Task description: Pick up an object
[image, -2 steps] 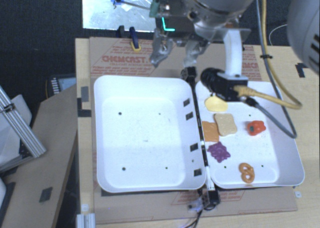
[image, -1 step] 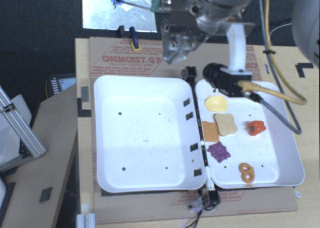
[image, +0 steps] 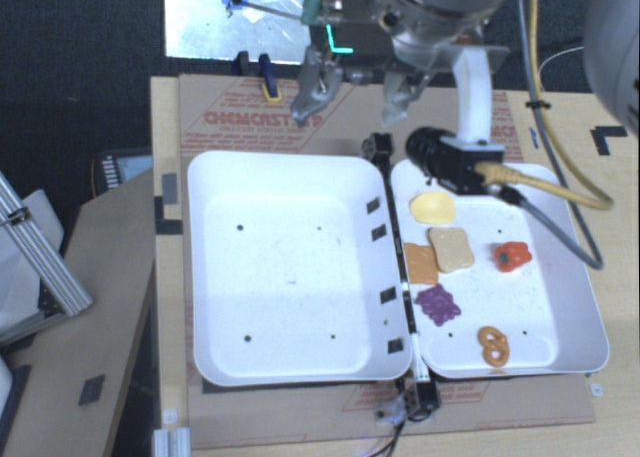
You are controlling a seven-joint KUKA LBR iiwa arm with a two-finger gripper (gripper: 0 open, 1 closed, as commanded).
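Note:
The right bin point(image: 560, 330) holds several small objects: a yellow round piece point(image: 432, 208), a tan toast slice point(image: 452, 248), an orange flat piece point(image: 420, 264), a red pepper point(image: 512, 256), a purple grape cluster point(image: 438, 303) and a brown pretzel point(image: 493, 345). My gripper point(image: 357, 97) hangs high above the far rims of the bins. Its two fingers point(image: 313, 93) stand apart, open, with nothing between them.
The left bin point(image: 285, 265) lies beside the right one, with a black clip strip point(image: 395, 265) between them. A black camera mount point(image: 450, 160) and yellow cable point(image: 560, 190) sit over the right bin's far edge. Cardboard lies under both bins.

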